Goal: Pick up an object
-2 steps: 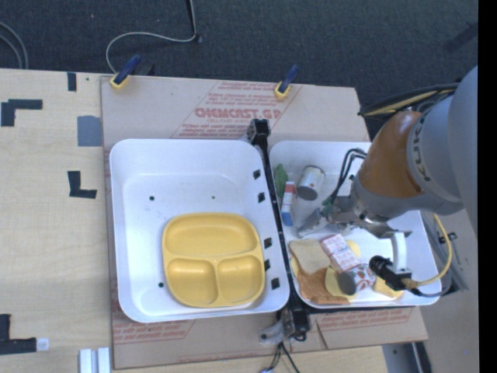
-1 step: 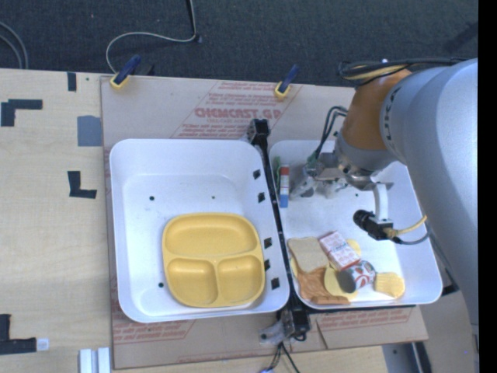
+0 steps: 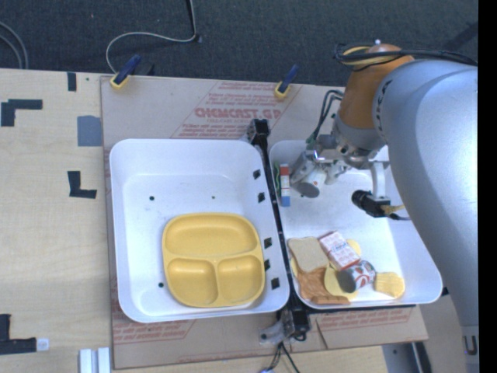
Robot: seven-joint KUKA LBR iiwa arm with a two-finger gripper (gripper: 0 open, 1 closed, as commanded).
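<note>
Nearest the camera, along the front wall of the right bin [image 3: 423,266], lies a cluster of small objects: a tan bread-like slice [image 3: 307,253], a brown waffle-like piece [image 3: 311,287] beneath it, a small red-and-white carton [image 3: 336,247], a dark can-like item [image 3: 356,274] with a red-and-white label, and yellow pieces [image 3: 388,284] at the right end. These pieces touch or overlap one another. None of them is in contact with me.

Beside them, in the left bin [image 3: 132,208], a yellow divided tray [image 3: 213,256] rests flat in the front half, one long compartment behind and two smaller ones in front.

Farther back, against the dividing wall of the right bin, a small upright item [image 3: 284,183] with white, red and blue parts stands close to my tool.

My gripper [image 3: 308,181] hangs over the rear left part of the right bin, just beside that upright item. I cannot tell how far my fingers are parted, and I see nothing between them. My orange band [image 3: 359,99] and grey arm [image 3: 443,154] rise to the right.

At the far edge, two clamps with yellow tips [image 3: 124,74] [image 3: 284,82] grip the cardboard sheet [image 3: 225,111] beneath the bins.
</note>
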